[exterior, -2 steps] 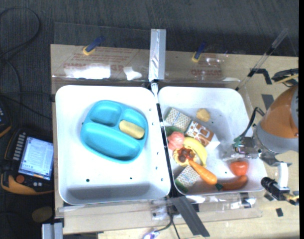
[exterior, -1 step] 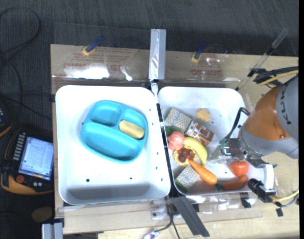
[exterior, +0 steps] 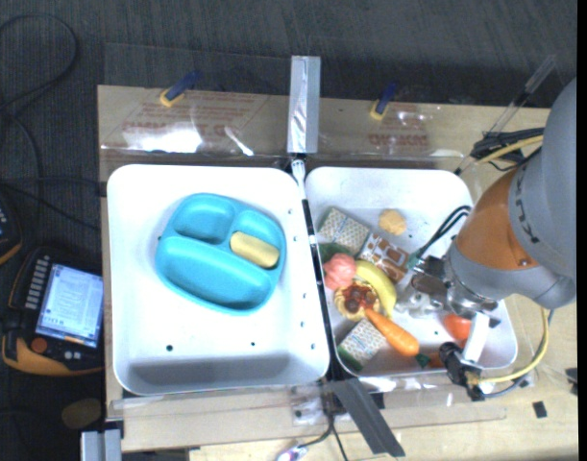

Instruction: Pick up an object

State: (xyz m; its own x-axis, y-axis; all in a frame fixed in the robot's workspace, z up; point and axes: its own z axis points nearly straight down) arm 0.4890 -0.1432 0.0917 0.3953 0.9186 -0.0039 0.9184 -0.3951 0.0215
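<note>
Jaws (exterior: 445, 307): you cannot tell their state, since the wrist hides them low over the right bin (exterior: 423, 182). Just to their left you see the carrot (exterior: 393, 332), banana (exterior: 377, 283) and pink ball (exterior: 339, 270). Farther left, the blue tray (exterior: 216, 251) holds 1 yellow piece (exterior: 254, 248).

- Evenly, brightly lit from above; soft, faint shadows inside the left bin (exterior: 130, 353) along its near wall.
- White glare on the clear plastic sheet (exterior: 178, 137) behind the bins.
- Slightly soft and grainy throughout; dark, low-detail floor (exterior: 43, 84).
</note>
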